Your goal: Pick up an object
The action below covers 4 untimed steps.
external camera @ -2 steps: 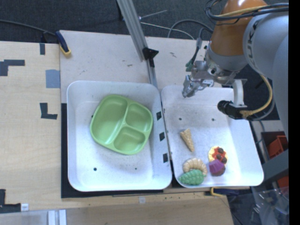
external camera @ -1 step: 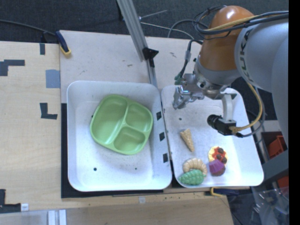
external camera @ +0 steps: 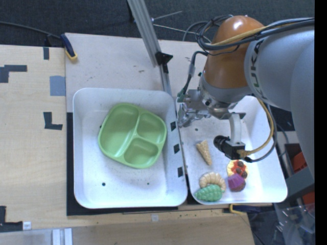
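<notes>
Arm [external camera: 265, 60] took up the upper right of the view, grey body cut off at the right edge, orange band bulging over the wrist. It hid most of the right bin's [external camera: 273, 185] far half. Hand [external camera: 185, 117] sat low at the right bin's near-left corner, just by the divider between bins; too dark and cluttered there to make out, so hand state: could not tell. Nothing visibly in it.

Surface [external camera: 30, 152] was pale wood with grey and black tape marks on the left, dark floor beyond the top edge. A metal rail [external camera: 145, 27] slanted down from the top toward the bins. A blue-and-yellow clamp [external camera: 69, 47] sat at the surface's upper left.

Left bin [external camera: 84, 188] held a green divided plate [external camera: 133, 135], three compartments, tilted slightly, nothing on it.

Right bin, front half: tan cone-shaped piece [external camera: 204, 152] lay alone mid-bin. Nearer the front rim, a beige ridged item [external camera: 212, 178] touched a green bumpy item [external camera: 210, 192]. Just beside them a purple piece [external camera: 236, 183], with a small red-yellow item [external camera: 238, 168] behind it, details too small to identify.
</notes>
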Each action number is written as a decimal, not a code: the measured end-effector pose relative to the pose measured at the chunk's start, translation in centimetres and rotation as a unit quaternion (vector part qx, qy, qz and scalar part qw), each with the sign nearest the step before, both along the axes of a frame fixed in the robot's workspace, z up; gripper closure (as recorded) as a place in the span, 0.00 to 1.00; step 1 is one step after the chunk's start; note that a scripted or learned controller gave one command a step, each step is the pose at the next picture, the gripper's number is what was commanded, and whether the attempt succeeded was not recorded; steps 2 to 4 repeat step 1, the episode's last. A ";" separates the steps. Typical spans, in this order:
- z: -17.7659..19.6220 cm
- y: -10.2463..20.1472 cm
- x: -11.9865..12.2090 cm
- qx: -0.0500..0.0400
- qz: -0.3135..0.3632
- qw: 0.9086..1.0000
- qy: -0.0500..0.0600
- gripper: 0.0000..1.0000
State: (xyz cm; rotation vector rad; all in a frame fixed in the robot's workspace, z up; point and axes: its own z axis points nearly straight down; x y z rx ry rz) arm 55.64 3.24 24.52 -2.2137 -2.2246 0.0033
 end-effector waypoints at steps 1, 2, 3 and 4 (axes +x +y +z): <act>-1.3 3.6 -2.4 0.000 0.000 1.000 0.001 1.00; -1.3 3.6 -2.4 0.000 0.000 1.000 0.001 1.00; -1.3 3.6 -2.4 0.000 0.000 1.000 0.001 1.00; -1.3 3.6 -2.4 0.000 0.000 1.000 0.001 1.00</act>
